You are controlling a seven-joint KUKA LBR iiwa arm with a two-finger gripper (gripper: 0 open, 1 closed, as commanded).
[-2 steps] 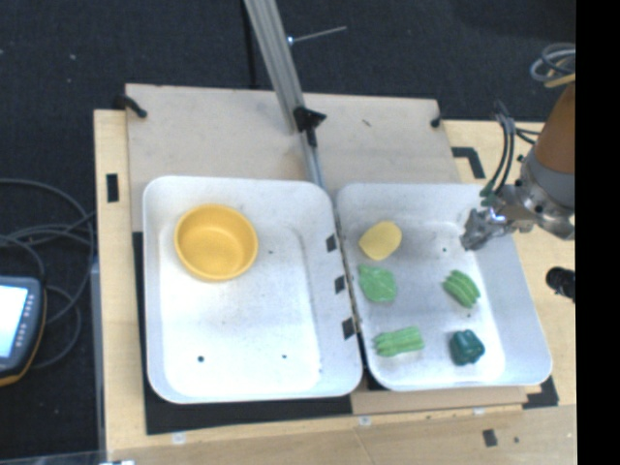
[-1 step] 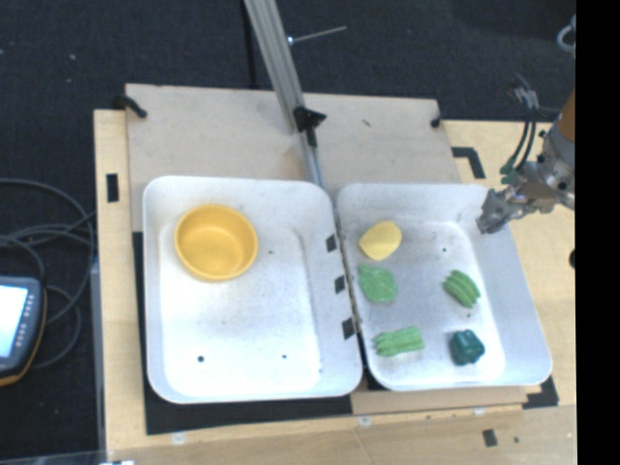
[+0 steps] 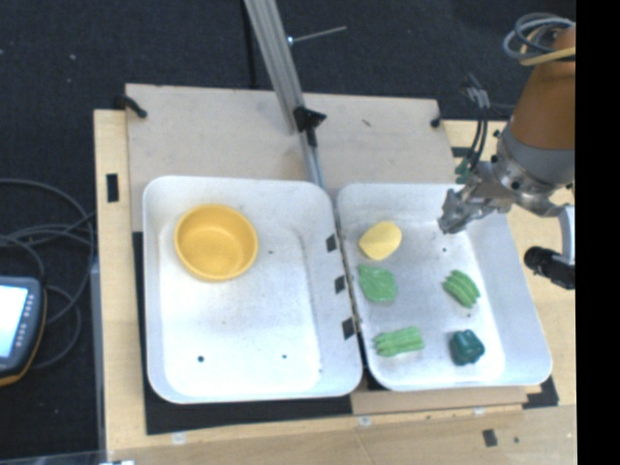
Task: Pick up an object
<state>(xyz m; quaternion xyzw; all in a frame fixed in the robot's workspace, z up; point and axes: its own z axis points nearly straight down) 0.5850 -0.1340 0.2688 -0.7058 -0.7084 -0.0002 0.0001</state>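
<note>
The arm (image 3: 544, 105) comes in from the right side of the camera view, near the upper corner. Its orange band is seen at the top, and under it the grey wrist part becomes wider, with dark cables running along its left side. From the wrist the gripper (image 3: 453, 218) points down and to the left — it is tilted, not vertical. Its tip is small and grey, and the picture is too blurred there to tell how the fingers stand. A dark rounded part of the arm sticks out lower, at the right edge.
</note>
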